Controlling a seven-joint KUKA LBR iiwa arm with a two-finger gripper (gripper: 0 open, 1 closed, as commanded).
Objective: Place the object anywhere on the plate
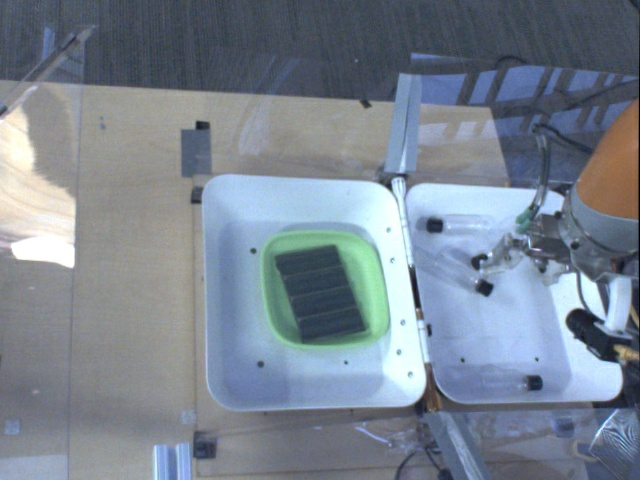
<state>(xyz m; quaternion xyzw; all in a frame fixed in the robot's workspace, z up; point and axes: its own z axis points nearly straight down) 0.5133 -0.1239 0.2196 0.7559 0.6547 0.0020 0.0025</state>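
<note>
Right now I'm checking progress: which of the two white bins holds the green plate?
The left bin holds the green plate, with a dark ridged block lying on it. The right bin sits under the arm.

Green plate [372, 288], dark ridged block [320, 292]

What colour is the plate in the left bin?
Bright green plate, seen in the camera view, with a dark grey ridged block on it.

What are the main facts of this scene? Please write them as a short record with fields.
left bin: holds the green plate
on plate: dark ridged block, lying flat
right bin: holds clear tubes with black caps, one near the top, one near the bottom
claw: over the right bin, apart from the plate
arm: enters from the right
</note>
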